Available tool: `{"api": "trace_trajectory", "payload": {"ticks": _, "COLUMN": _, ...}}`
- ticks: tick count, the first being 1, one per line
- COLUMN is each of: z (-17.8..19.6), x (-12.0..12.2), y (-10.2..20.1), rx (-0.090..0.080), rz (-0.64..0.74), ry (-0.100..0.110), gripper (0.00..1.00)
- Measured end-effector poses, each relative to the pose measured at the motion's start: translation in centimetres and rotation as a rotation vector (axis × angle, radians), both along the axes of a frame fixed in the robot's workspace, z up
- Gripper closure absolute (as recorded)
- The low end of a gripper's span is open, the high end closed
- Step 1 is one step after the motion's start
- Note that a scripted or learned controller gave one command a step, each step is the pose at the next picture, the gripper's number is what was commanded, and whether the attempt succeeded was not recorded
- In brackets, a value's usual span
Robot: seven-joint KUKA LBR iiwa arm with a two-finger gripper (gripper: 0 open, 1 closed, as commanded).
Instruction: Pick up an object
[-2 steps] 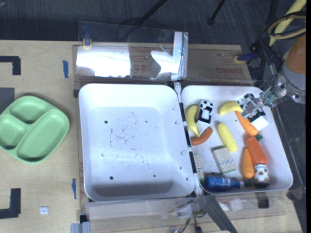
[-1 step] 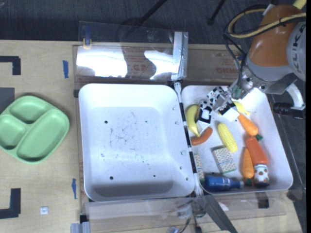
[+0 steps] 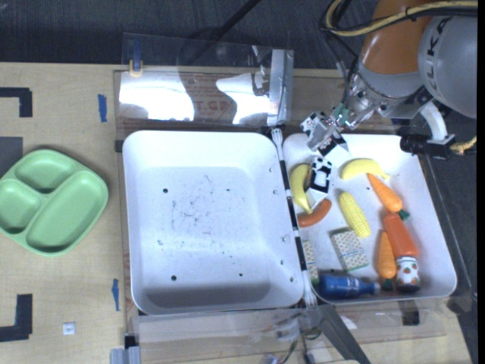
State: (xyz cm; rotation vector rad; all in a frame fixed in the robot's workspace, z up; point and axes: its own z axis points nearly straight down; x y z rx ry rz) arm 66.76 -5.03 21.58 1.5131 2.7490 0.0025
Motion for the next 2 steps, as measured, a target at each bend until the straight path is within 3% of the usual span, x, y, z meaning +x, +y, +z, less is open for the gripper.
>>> {"api": "trace_trajectory", "payload": {"ticks": 1, "z": 0.0, "x": 0.0, "y": 0.0, "rx": 0.0, "rz": 0.0, "ry": 0.0, "gripper": 0.0}}
{"api": "trace_trajectory", "payload": {"ticks": 2, "z": -3.0, "x": 0.0, "y": 3.1, "rx": 0.0, "rz": 0.338, "ry": 0.002, "gripper": 0.0}}
